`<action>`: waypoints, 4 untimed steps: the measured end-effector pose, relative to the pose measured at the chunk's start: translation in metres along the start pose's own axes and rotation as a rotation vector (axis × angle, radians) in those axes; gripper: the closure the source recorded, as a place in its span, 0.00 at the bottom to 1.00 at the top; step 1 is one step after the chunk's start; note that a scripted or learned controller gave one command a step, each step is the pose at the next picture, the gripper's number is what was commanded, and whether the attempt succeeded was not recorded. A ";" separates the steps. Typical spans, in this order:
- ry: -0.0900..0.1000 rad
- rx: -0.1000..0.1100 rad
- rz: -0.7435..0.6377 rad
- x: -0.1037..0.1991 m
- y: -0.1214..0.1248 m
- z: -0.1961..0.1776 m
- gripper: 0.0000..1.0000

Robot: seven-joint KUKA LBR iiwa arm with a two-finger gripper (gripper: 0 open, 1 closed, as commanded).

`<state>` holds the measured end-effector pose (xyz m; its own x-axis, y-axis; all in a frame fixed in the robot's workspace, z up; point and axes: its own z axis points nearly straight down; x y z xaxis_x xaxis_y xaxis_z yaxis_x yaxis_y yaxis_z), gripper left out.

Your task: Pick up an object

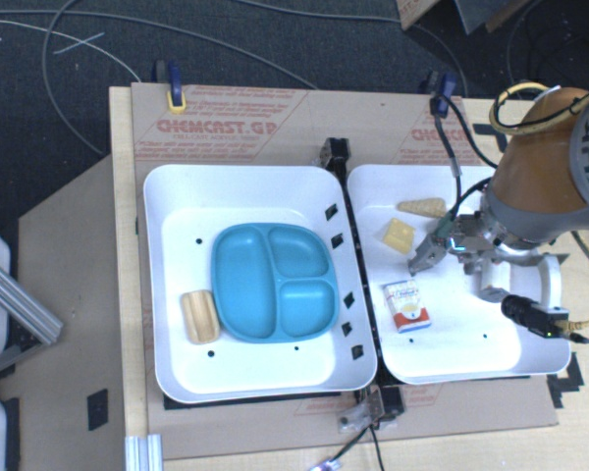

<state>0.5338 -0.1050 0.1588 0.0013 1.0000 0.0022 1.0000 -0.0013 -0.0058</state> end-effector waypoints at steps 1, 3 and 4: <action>0.000 -0.002 0.000 0.004 0.005 0.061 0.00; 0.003 -0.017 -0.002 0.006 0.010 0.057 1.00; -0.003 -0.008 -0.002 0.001 0.009 0.013 1.00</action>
<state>0.5423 -0.1039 0.1461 -0.0007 1.0000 -0.0005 1.0000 0.0007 0.0027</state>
